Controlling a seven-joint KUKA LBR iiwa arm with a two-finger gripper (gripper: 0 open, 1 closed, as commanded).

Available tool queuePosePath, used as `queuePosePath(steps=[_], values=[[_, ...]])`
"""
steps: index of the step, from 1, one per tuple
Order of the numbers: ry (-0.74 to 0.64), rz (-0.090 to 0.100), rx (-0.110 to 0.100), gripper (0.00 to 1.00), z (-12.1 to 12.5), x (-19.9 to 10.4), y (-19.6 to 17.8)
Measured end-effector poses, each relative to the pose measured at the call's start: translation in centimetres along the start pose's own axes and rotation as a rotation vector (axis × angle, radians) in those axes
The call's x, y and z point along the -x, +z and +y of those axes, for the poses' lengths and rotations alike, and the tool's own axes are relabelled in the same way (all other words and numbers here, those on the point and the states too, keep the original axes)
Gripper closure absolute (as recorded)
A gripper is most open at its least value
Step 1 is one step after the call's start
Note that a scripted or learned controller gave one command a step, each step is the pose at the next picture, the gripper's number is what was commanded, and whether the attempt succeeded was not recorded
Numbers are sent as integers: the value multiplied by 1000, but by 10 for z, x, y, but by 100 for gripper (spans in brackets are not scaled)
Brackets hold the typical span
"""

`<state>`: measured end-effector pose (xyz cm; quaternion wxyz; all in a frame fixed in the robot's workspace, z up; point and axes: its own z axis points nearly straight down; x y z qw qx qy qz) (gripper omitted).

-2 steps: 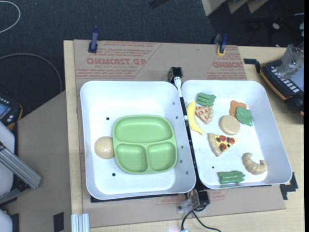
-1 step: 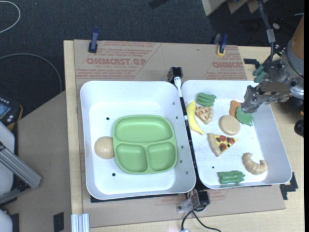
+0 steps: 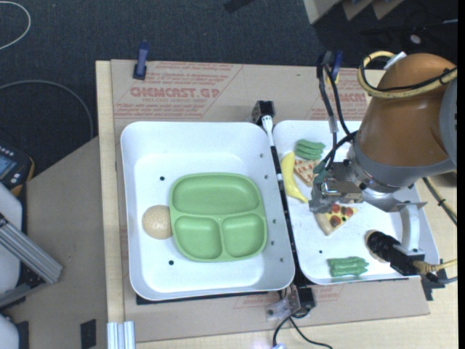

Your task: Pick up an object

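Two white bins sit side by side on the bench (image 3: 182, 86), meeting along one shared edge. I am reading this off the overhead camera.

Left bin (image 3: 145, 166):
- a green plate (image 3: 214, 195) with three compartments lies flat at the middle.
- a tan ball (image 3: 156, 222) rests against the plate's left rim, near the bin's left edge.

Right bin (image 3: 309, 238), five loose things:
- banana (image 3: 293, 179) runs along the left edge, just beside the shared wall, lying far to near.
- green piece (image 3: 309, 149) sits by the far edge, just beyond the banana's far end.
- small slice (image 3: 304, 170), red and white, touches the banana's right side.
- pizza slice (image 3: 336, 219) lies flat mid-bin with its point toward the near edge. Its wide end is covered by the gripper.
- green bundle (image 3: 347, 266) lies crosswise close to the near edge, well apart from the rest.

The arm (image 3: 403, 115) comes in over the right bin's right edge, orange band uppermost, and hides much of that bin's right half. The gripper (image 3: 328, 193) hangs mid-bin, over the wide end of the pizza slice and just right of the small slice. From this angle I cannot tell whether it is wide or narrow, nor whether it touches or holds the slice.

The task names no one thing. The pizza slice lies nearest under the gripper, mid-bin, between the banana and the right edge.
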<state>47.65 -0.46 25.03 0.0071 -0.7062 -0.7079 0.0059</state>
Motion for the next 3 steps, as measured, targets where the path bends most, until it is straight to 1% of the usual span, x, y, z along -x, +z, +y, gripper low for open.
queuePosePath(steps=[1, 2, 3], values=[[-4, 1, 34, 100, 2, -33, -132], [7, -2, 13, 100, 1, 15, -88], [9, -5, 23, 100, 1, 83, -102]])
